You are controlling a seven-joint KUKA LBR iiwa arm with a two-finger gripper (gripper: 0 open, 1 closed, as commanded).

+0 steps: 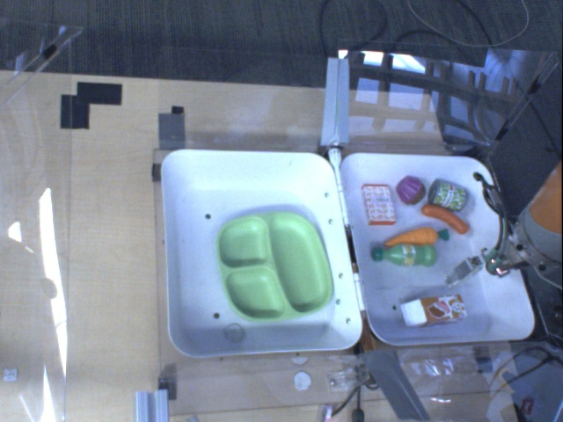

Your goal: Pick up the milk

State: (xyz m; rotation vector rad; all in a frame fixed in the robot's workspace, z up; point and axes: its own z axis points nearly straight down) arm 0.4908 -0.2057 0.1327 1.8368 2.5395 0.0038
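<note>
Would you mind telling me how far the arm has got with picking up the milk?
Not far. Done: the gripper has reached over the right bin, at its right side. In hand: nothing; it sits apart from the milk carton, which lies on its side on the bin floor near the front edge. Left: moving onto the carton, closing on it and lifting it.

The scene is evenly and fairly brightly lit from above, with a cool, slightly washed-out cast. The white bins come close to overexposure, and shadows inside them are soft and faint. Pale glare streaks lie on the clear panel at left, and a bright reflection sits on the glossy sheet at the top. The picture is mildly soft and grainy overall; the dark floor at top holds little detail.
</note>
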